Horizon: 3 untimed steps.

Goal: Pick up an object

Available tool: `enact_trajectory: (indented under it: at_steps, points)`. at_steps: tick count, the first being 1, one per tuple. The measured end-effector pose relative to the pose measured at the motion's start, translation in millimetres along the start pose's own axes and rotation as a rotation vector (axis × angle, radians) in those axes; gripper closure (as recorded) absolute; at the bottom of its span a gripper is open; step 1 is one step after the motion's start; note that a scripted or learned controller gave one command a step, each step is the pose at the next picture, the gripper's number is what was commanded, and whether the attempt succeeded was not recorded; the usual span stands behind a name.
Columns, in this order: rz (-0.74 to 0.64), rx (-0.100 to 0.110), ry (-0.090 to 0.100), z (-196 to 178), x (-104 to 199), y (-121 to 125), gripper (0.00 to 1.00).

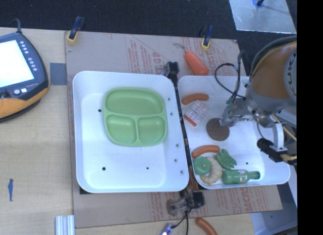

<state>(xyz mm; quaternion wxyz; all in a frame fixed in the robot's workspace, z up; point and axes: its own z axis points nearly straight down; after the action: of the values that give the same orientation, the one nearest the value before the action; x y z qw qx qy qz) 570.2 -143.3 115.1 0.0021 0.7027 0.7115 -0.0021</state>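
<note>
My gripper (229, 118) hangs low over the right bin (270, 181), at the upper right edge of a brown round disc (217, 130); whether it touches the disc is unclear. An orange sausage (195, 98) and a red-and-white wrapped packet (196, 111) lie to the left of the disc. Toward the bin's front sit another sausage (206, 150), a green leafy piece (225, 158), a green round item (203, 166), a beige curved item (212, 174) and a green bottle (240, 177) lying on its side.
The left bin (91, 153) holds a green divided plate (135, 116). A carrot (196, 63) lies on the cardboard behind the right bin, and a sausage (207, 225) lies in front. A teach pendant (17, 72) rests at the far left. The arm's body (275, 80) covers the right bin's right side.
</note>
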Motion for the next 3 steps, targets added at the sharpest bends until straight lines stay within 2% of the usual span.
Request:
enact_trajectory:
  at_steps: [1, 2, 3]
  points:
    - [-0.001, 0.0, 0.0, 0.0, 0.0, 0.0, 0.0]
    - [0.007, -0.005, 0.002, 19.8, 1.9, 21.2, 0.0]
    - [0.01, -0.004, 0.004, 20.1, -53.9, 3.1, 0.0]
